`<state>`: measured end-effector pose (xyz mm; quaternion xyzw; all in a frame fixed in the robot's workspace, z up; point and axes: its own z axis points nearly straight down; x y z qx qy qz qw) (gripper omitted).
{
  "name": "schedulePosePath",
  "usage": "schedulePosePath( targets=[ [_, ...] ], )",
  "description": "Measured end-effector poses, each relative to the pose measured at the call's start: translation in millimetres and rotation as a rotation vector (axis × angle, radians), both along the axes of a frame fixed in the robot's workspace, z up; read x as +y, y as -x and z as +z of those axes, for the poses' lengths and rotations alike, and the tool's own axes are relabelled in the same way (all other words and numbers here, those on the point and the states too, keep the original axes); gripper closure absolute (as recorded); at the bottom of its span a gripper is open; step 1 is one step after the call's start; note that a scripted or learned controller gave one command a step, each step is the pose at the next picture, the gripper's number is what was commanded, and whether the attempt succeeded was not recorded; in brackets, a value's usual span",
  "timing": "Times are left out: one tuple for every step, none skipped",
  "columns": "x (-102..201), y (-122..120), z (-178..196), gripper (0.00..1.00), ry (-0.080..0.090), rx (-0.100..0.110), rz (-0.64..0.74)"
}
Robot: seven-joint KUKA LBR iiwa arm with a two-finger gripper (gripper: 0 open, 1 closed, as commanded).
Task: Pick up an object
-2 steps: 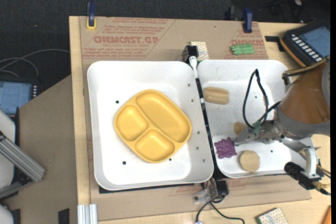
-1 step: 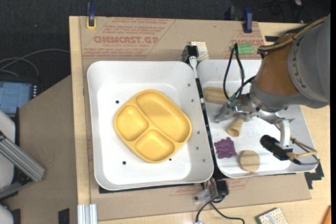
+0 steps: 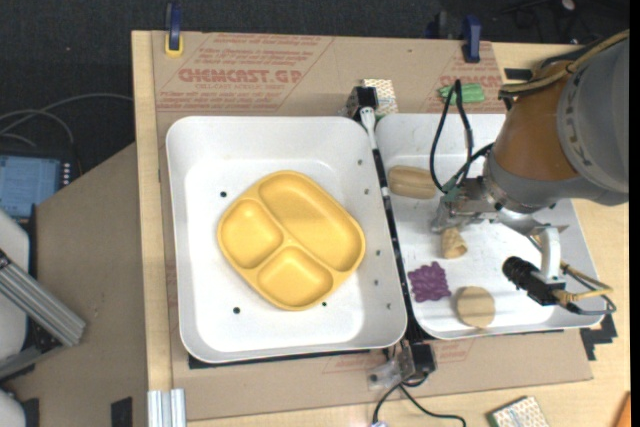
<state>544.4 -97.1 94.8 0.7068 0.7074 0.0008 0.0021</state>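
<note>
A bulky grey arm (image 3: 605, 115) with a broad orange band (image 3: 530, 143), thin black cables (image 3: 438, 143) by its silvery end effector (image 3: 458, 215).

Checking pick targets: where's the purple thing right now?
Camera view: the purple cluster lies in the right bin, by its left wall, just left of the round tan piece.

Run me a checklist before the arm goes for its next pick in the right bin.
1. Gripper above the right bin: ok.
2. A target close by: ok, the small tan piece lies just below it in this view.
3. Target apart from purple grapes and round tan piece: ok.
4. Tan roll away from the bin wall: not ok, it sits near the left wall.
5. Something already gripped: cannot tell.
6. Yellow divided plate out of the way, in the left bin: ok.
</note>
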Motion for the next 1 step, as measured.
schedulePosePath(
  targets=[
    [76.5,-51.2,95.8,1.0,-0.002,-0.009,0.008]
  ],
)
